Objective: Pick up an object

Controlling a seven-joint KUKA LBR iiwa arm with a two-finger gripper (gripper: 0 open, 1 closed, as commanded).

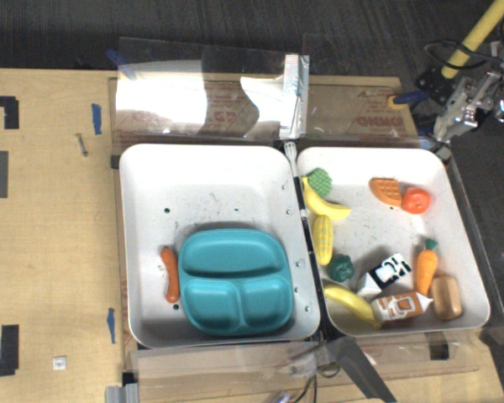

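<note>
Carrot is lying light, stiff and slick, probably best pinched mid-body, while the tool is hovering, grip unclear.

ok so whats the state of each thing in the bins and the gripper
teal tray: right way up in the left bin
hot dog: flat beside the tray
corn: lying along the right bin's left wall
carrot: lying, green top pointing away
small carton: tipped on its side
gripper: outside the bins, at the far right
</note>
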